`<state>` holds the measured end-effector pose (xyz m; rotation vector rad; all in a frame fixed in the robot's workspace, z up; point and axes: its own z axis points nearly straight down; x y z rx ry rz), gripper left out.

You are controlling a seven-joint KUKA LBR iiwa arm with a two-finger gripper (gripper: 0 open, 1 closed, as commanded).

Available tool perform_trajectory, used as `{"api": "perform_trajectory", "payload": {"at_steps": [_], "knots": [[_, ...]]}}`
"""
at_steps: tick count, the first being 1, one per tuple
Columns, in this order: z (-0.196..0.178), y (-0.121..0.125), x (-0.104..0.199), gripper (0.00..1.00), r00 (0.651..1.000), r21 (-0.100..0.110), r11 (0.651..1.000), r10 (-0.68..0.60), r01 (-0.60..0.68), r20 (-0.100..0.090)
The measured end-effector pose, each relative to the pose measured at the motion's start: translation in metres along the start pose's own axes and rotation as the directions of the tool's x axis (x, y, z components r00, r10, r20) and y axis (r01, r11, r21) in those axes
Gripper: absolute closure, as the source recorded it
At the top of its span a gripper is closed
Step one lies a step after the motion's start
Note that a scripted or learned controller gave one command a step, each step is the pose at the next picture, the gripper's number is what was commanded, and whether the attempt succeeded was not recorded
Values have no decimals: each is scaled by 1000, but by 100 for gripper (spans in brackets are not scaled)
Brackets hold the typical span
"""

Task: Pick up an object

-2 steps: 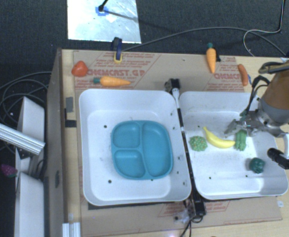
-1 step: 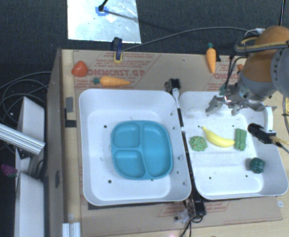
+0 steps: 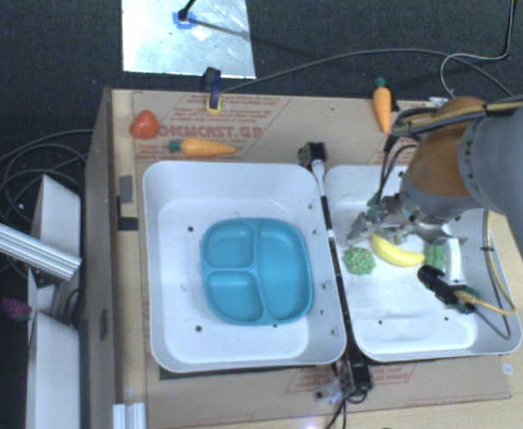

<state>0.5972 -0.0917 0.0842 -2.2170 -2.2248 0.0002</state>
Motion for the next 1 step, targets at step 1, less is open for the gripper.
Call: {"api": "perform_trajectory", "payload": {"at_steps": [1], "knots": [[-11,1,-1,100,1000,-4,1000,-1,1,1]]}}
